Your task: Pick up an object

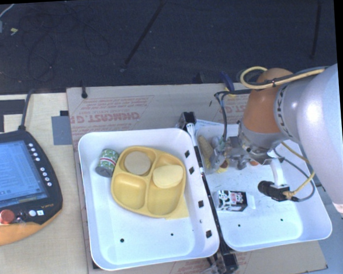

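Your gripper (pixel 228 157) hangs low in the right bin (pixel 295 227) (whether its jaws are spread, you cannot tell), near a black-and-white packet (pixel 231 200).

Arm: you are seeing the grey arm (pixel 317 123) reaching in from the right — its bulk is filling that side of the view.
Wrist: the orange band (pixel 263 106) is sitting above the wrist, which is pointing down and to the left.
Gripper: the gripper (pixel 231 157) is hanging low at the end of the wrist — you are not getting a clear look at its tips.
Cables: yellow and black cables are looping around the wrist.
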`<state>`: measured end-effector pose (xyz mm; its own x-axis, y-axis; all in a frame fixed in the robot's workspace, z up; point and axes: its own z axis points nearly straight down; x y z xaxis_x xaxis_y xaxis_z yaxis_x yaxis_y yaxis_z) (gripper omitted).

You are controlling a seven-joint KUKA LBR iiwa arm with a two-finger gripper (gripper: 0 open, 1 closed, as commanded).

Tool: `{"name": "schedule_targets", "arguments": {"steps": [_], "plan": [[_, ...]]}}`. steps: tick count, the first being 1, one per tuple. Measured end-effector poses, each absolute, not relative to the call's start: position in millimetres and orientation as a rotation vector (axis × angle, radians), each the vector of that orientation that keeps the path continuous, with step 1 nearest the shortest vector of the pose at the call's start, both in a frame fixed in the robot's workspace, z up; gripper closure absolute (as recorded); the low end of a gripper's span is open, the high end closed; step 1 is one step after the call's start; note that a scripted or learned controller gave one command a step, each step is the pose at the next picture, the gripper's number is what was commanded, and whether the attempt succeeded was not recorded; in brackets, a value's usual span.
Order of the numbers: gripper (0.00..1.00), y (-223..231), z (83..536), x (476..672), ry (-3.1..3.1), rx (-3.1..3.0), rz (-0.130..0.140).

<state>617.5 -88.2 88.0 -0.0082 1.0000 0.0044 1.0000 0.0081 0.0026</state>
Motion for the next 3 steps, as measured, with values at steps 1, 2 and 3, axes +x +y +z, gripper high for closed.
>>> {"name": "schedule_targets", "arguments": {"steps": [1,2,3], "plan": [[0.00,-105,89,542.6,-2.216,-2.223,0.001],[0.00,-86,89,475.6,-2.219,-2.224,-0.002],[1.00,-85,101,477.7,-2.212,-2.222,-0.010]]}}
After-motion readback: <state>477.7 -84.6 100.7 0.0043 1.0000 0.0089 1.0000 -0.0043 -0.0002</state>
